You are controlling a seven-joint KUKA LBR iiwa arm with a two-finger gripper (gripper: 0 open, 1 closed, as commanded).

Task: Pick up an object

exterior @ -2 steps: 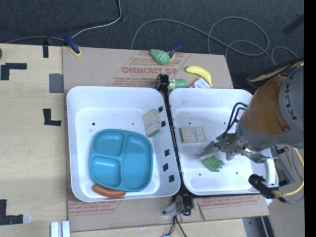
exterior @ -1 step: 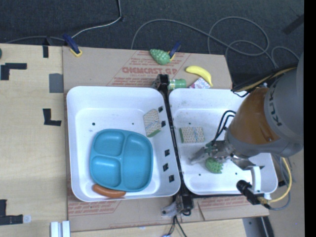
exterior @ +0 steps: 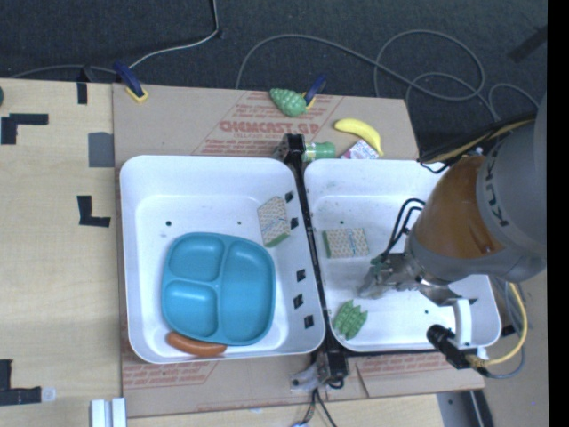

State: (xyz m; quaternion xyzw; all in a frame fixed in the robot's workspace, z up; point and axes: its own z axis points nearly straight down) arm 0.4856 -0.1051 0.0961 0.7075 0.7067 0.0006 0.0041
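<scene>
arm: grey KUKA with orange band, reaching in from the right over the right bin
pincer: pincer low over the right bin floor, tips pointing left; nothing visible between them; too small and dark to tell whether it is released or clenched
right bin contents: checked sponge pad up-left of the pincer, near but apart; green leafy toy down-left at the front edge, also apart
left bin contents: left bin holds blue divided plate, orange sausage toy at the plate's front edge, second checked sponge leaning by the divider
table outside bins: banana, green toy, small bottle behind the bins on cardboard
step: approach/descend, judged; no object grasped yet
likely target: checked sponge pad or green leafy toy, the pincer sits between them; can't say which
next move needs: shift over one item, centre the tips on it, go down to the bin floor, clamp, then lift
risk: sponge pad lies flat, tips may slide over it
</scene>
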